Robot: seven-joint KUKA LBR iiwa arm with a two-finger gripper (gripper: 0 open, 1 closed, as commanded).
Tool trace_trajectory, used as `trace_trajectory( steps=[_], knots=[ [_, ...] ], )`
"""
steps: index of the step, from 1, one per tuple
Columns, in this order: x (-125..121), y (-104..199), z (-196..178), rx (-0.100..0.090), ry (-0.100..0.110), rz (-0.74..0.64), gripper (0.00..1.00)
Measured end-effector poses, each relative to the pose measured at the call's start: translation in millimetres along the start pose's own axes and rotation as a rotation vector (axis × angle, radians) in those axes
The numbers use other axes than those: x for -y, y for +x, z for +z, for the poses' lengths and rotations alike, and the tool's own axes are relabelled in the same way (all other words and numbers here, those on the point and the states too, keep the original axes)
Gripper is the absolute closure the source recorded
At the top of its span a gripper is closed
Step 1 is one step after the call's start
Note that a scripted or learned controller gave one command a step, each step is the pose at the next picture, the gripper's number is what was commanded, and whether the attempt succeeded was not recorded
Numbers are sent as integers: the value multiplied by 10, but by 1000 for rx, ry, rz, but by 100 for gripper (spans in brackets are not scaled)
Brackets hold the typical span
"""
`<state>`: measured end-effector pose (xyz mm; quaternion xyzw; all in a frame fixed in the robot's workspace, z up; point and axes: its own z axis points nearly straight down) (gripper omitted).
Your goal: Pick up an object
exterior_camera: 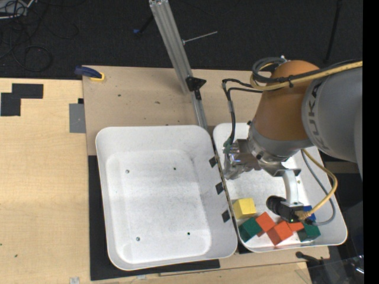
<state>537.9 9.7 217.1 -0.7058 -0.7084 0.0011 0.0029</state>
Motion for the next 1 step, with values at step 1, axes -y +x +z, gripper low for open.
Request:
trace_trajectory(
  steps=[1],
  knots=[
    [93,475,-128,0,-4,-1,100]
  ],
)
